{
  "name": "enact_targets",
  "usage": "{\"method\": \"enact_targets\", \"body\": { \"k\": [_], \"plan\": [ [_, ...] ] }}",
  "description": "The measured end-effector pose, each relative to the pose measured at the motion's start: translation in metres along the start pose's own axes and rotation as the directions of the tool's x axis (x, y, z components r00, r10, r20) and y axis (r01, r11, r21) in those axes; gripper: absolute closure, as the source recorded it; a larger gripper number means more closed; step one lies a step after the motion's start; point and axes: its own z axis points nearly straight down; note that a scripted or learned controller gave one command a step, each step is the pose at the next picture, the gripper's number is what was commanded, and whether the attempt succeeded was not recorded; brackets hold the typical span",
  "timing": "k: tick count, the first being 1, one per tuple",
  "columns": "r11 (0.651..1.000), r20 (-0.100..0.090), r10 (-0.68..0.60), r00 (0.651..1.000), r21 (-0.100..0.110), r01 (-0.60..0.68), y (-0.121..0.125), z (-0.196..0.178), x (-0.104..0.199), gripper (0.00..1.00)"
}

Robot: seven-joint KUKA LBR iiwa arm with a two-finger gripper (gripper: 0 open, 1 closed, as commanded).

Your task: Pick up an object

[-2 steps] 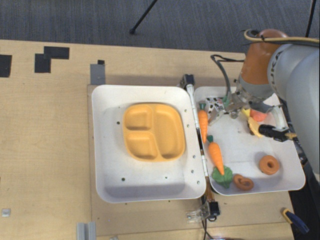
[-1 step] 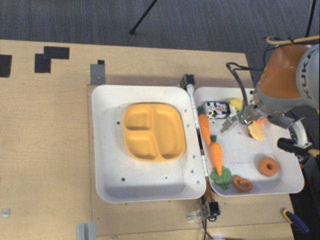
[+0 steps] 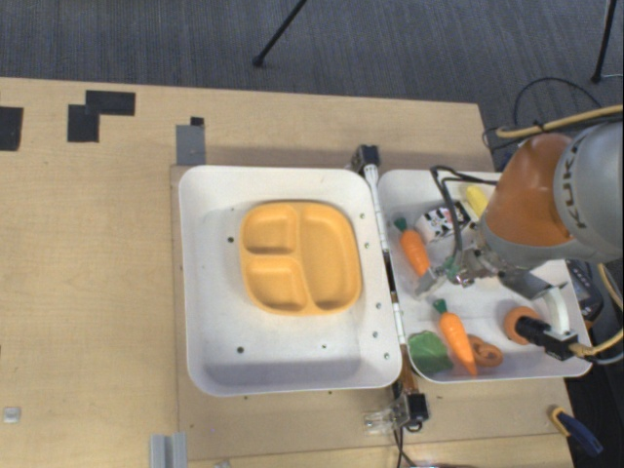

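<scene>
While I cannot tell the fingers' (image 3: 441, 279) state, I am fearing they are nudging the carrot (image 3: 415, 253) aside.

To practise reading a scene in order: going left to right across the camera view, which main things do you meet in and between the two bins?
Yellow divided plate in the left bin → upper toy carrot in the right bin → gripper → orange ring.

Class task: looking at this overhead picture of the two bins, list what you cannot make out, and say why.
- Gripper: finger state hidden under the arm's wrist, camera view.
- Yellow item in the right bin: mostly covered by the arm.
- Small black-and-white item: too small to identify.
</scene>
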Motion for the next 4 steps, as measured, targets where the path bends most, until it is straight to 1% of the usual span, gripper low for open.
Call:
{"method": "enact_targets", "body": {
  "k": [1,2,3,4],
  "plan": [
    [0.999,0.002,-0.036,0.999,-0.005,0.036,-0.048,-0.001,0.019,0.0],
    [0.999,-0.007,-0.04,0.999,-0.002,0.04,-0.045,-0.009,0.022,1.0],
    [0.999,-0.008,-0.04,0.999,-0.002,0.04,-0.046,-0.009,0.022,0.0],
    [0.999,-0.008,-0.042,0.999,-0.002,0.042,-0.044,-0.017,0.022,1.0]
  ]
}}
